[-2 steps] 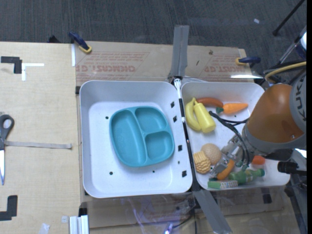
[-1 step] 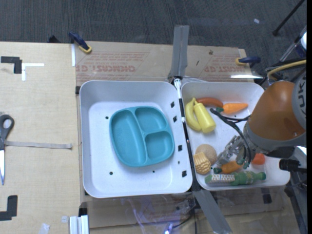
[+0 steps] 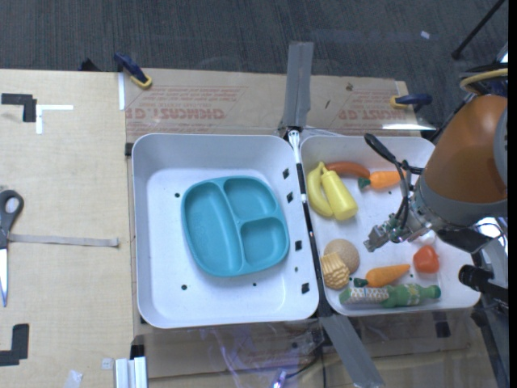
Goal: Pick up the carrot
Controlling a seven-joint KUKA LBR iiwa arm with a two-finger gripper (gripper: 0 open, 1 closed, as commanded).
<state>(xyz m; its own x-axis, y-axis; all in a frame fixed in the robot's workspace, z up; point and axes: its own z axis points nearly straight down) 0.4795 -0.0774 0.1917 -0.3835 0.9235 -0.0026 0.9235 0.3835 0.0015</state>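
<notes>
So the tool [image 3: 386,234] is hanging low over the middle of the right bin [image 3: 367,148], and honestly I can't tell if its fingers are apart or together, it's too small and cluttered at that end. The carrot [image 3: 387,276] lies just below the tool toward the near edge, apart from it, orange with a green tip. There's a second carrot [image 3: 384,179] above the tool, next to a red chili pepper [image 3: 349,169].

Room is tight-ish: bananas [image 3: 329,194] sit up and left of the tool by the bin's left wall, a corn cob [image 3: 336,271] and a brownish round thing [image 3: 342,254] are down-left, a tomato [image 3: 426,259] is just right of the carrot, and a green bottle [image 3: 390,296] lies along the near wall. The clearest floor is directly left of the tool.

Left bin [image 3: 153,241] has a teal divided plate [image 3: 236,225]. The desk [image 3: 60,241] is light wood, with scissors [image 3: 6,217] far left, cardboard [image 3: 210,103] and two clamps at the back, and dark carpet behind.
</notes>
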